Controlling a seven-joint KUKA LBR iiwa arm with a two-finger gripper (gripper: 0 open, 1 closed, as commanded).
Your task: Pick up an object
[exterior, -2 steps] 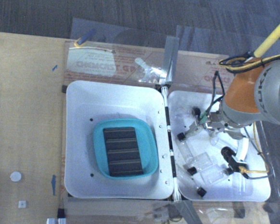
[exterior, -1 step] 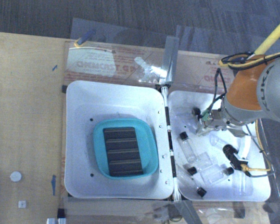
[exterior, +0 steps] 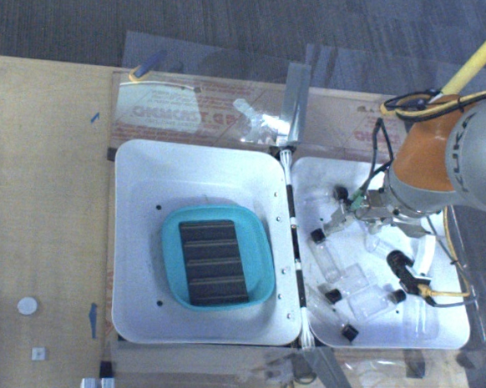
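We see the gripper (exterior: 372, 241) low in the right bin (exterior: 450, 331); we cannot tell its state. The teal tray (exterior: 259, 257) sits unlifted in the left bin (exterior: 143, 189).

- two bins side by side on the bench (exterior: 35, 173), left bin (exterior: 136, 172) and right bin (exterior: 446, 330), walls touching down the middle
- a tray (exterior: 174, 234) sits in the left bin, bit toward the near side, with a ribbed block (exterior: 213, 262) lying in it
- arm (exterior: 447, 155) comes in from the right, hanging over the far part of the right bin
- a few small bits (exterior: 333, 295) scattered around the right bin
- a small disc (exterior: 27, 305) on the bench, well left of the bins, near side
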